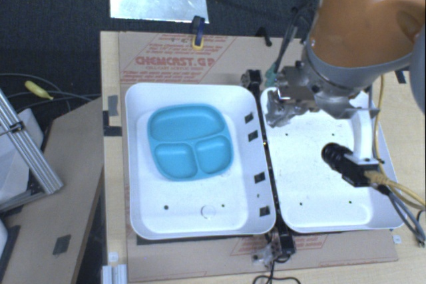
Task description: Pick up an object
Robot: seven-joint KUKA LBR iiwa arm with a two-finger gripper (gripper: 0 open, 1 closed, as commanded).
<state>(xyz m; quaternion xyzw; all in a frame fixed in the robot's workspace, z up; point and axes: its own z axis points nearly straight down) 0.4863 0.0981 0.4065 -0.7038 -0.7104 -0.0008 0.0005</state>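
Blue divided plate [191,142] lying flat in the left bin [143,209], toward its far half, long axis running roughly parallel to the bin's far edge, single large compartment on the far side, two smaller ones on the near side. Small clear round thing [209,211] near the left bin's near edge. Right bin [313,209] just beside the left, walls touching along the middle. Gripper [276,106] low over the right bin's far left corner; jaws blurred against the wrist, spread or pressed together impossible to tell.
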